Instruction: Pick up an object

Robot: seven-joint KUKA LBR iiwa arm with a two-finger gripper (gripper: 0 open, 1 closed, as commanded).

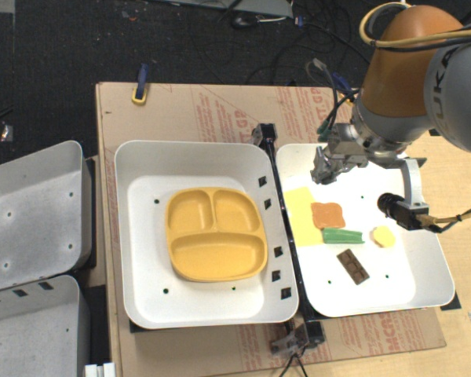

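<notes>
The right bin (424, 285) holds several small items: a pale yellow flat sheet (301, 214), an orange-brown toast-like piece (328, 214), a green stick (343, 236), a small yellow piece (384, 236) and a dark brown bar (352, 265). My gripper (327, 169) hangs above the bin's upper left part, just above and behind the toast piece and the yellow sheet. Nothing shows between its tips.
The left bin (141, 289) holds a yellow divided tray (216, 234). A black divider with clips (279, 210) runs between the bins. A black camera unit (398, 208) on a bracket sits over the right bin's right side. Grey bin lids (31, 210) lie at far left.
</notes>
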